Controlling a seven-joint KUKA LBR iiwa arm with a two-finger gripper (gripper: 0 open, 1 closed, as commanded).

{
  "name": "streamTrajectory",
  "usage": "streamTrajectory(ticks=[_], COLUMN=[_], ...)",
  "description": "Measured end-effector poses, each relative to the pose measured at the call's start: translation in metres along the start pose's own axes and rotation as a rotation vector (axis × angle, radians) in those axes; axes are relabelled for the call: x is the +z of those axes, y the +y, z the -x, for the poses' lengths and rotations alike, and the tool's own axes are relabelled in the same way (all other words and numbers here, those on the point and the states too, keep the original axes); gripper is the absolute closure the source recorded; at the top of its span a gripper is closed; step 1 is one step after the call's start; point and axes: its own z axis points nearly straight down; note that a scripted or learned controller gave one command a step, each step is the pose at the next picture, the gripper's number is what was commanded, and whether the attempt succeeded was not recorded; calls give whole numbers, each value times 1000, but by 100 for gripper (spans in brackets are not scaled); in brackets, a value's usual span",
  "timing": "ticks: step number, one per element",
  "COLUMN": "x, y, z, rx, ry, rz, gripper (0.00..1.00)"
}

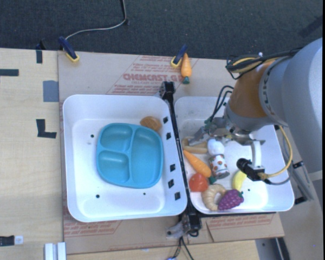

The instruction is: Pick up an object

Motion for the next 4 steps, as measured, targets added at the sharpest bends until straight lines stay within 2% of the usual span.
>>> streamTrajectory(ticks=[1,2,3,4], x=[-11,-68,-68,-21], y=[1,-57,-57,-52], z=[2,45,44,10], rx=[2,-2,-4,-5], ry=[-1,10,11,12], rz=[0,-18,-18,-12], gripper=[100,100,0,0])
